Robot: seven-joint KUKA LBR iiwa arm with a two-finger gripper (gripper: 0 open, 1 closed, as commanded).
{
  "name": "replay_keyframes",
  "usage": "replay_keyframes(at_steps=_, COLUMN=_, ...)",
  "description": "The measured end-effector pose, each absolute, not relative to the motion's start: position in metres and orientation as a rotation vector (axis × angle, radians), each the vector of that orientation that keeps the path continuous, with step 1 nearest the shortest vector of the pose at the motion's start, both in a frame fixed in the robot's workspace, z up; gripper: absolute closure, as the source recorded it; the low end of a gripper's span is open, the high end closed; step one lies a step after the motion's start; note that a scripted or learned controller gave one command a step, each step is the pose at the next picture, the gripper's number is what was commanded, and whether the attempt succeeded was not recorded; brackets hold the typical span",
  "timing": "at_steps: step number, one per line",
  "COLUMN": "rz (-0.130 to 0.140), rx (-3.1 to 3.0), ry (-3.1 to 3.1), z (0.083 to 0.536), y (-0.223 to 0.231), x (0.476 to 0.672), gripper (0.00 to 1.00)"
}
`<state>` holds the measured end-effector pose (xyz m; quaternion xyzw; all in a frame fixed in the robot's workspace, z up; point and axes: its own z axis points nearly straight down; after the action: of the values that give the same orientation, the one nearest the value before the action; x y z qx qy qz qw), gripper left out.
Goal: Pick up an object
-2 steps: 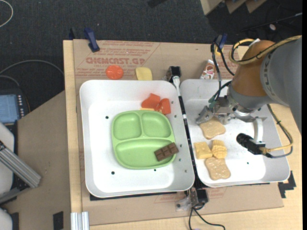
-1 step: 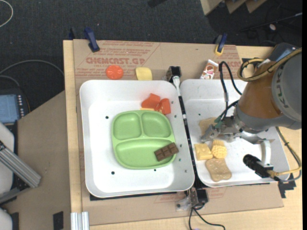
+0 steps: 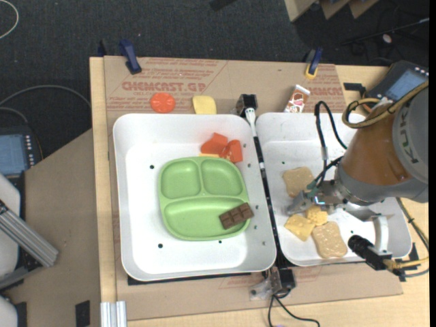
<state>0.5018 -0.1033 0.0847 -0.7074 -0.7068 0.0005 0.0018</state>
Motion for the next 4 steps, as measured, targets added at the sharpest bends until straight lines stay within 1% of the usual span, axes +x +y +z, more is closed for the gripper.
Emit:
replay_keyframes(at_steps=1, rz=0.0, rx=-2.221, ry=-2.22, z=0.085, y=-0.096, x=0.478, gripper=0.0)
replay_keyframes(at_steps=2, rz=-0.007, rx=-2.23, ry=-2.232, z=0.138, y=-0.145, x=0.56, gripper=0.0)
replay_keyframes(at_steps=3, rz=0.005, rx=-2.216, ry=-2.216, z=0.082, y=-0.102, x=0.495, gripper=0.0)
replay_keyframes(at_steps=4, rz=0.0, rx=-2.225, ry=-2.221, z=0.095, y=-0.105, x=0.498, gripper=1.0)
